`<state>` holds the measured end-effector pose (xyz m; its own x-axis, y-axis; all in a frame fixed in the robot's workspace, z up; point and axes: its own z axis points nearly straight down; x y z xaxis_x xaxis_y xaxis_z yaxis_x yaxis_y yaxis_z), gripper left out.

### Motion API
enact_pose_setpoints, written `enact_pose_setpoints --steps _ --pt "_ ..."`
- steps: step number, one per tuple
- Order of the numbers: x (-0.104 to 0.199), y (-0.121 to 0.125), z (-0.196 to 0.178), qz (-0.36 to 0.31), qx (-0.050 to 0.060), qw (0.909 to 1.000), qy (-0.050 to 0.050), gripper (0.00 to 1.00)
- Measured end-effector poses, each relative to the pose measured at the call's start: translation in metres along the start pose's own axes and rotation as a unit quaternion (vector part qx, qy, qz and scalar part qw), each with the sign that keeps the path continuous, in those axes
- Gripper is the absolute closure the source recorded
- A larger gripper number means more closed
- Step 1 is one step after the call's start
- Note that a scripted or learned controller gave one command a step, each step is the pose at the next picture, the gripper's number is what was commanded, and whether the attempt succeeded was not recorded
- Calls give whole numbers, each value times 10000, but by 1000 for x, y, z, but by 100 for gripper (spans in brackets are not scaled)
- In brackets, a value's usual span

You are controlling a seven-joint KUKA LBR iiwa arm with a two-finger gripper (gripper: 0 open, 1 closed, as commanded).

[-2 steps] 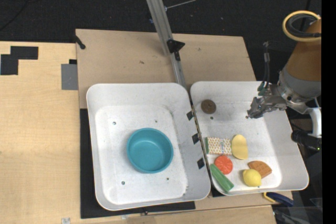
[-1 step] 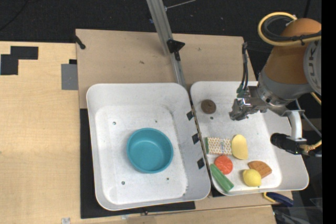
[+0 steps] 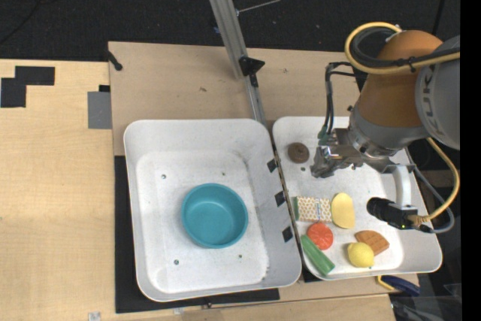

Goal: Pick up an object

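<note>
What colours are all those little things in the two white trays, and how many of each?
Teal: 1, bowl
Brown: 1, round piece
Yellow: 2
Red: 1
Green: 1
Orange-brown: 1
Pale checked: 1
Total: 8

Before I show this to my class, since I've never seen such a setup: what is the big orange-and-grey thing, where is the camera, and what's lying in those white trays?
The orange-and-grey thing is a robot arm reaching in from the right. Its gripper hangs over the right bin; nothing visibly sits in it, and I cannot tell whether it is open. The one camera is fixed above the bench, looking down at a slant.

The left bin holds a teal bowl. The right bin holds small items: a brown round piece, a patterned block, a pale yellow piece, a red ball, a green stick, a yellow lemon-like ball and an orange-brown piece.
</note>
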<state>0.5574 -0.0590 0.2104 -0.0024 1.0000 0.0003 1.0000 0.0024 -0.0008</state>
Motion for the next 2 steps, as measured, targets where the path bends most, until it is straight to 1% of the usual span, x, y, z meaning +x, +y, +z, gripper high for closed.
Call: enact_pose_setpoints --steps 1,2 --pt "61 -2 -7 -6 -1 10000 4 100" --pt "116 -7 -21 -6 -4 10000 4 100"
